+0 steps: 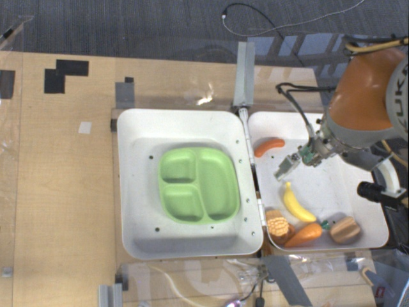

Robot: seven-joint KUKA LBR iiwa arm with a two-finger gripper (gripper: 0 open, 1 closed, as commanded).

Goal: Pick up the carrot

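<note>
The carrot (305,234) is lying at the right bin's (377,238) near edge, beside the banana (298,204). The gripper (285,165) is hovering above the banana, holding nothing, its fingers seemingly spread slightly.

Arm (374,98): large rounded orange shell with a grey collar beneath it and dark lettering, partly cut off, on a grey panel. Black cables (300,101) loop along the wrist. Gripper (285,167): small, metallic grey, with green parts at its base.
</note>
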